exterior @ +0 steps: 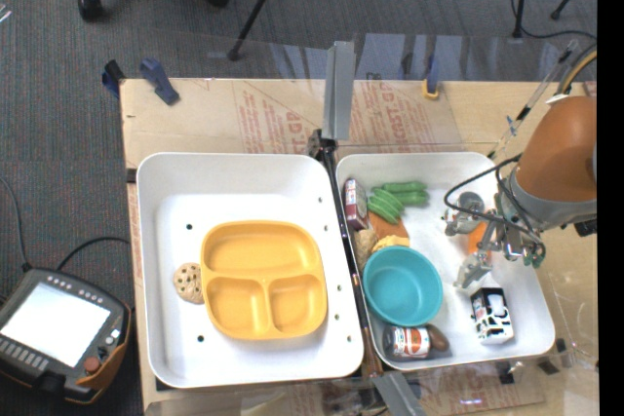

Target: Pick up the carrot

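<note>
Orange, tapered carrot (477,236) tucked right under the metal claw (485,253), mostly hidden by it, inside the right-hand shallow white bin (450,167). Claw reaching in from the grey arm with its orange band (558,151), hanging low over the bin; whether spread or pressed together, cannot tell, nor whether touching the carrot. Just below the claw, near the bin's front corner, a small black-and-white carton (492,316). Left of the claw, a round teal bowl (402,284), with a brown-labelled tin can (412,342) lying on its side further down. Up and to the left, a bunch of green pea pods (395,199). Well off to the left, in the other white bin (161,200), a yellow compartment tray (264,279) and a chocolate-chip cookie (188,282) touching its edge. Cardboard-covered tabletop (244,107) under both bins.
</note>
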Controlling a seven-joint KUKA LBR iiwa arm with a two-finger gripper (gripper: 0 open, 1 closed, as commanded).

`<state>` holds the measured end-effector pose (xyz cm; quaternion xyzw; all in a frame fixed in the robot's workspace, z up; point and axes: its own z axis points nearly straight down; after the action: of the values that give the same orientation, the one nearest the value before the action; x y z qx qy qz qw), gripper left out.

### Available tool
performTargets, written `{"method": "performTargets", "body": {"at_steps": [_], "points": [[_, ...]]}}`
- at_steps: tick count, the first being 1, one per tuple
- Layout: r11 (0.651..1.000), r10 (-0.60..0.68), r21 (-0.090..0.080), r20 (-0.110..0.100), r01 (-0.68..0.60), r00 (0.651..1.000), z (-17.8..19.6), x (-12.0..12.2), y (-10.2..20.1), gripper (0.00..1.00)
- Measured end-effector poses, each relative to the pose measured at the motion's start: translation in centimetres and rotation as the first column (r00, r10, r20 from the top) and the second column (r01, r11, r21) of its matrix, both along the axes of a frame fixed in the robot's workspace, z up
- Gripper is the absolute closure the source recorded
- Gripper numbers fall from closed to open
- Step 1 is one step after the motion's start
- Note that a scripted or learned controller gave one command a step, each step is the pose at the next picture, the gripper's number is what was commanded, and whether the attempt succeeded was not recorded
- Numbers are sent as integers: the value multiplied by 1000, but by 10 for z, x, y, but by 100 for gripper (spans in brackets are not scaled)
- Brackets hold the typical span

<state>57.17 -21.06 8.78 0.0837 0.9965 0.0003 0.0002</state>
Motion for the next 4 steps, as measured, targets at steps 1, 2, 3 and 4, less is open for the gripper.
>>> {"method": "performTargets", "body": {"at_steps": [1,2,3,4], "points": [[1000,7,1,3,-7,1000,11,2,3,100],[997,-81,2,-2,81,997,0,3,12,100],[995,104,-3,11,-104,994,103,26,52,100],[979,205,3,-3,-205,979,-2,-25,-3,100]]}}
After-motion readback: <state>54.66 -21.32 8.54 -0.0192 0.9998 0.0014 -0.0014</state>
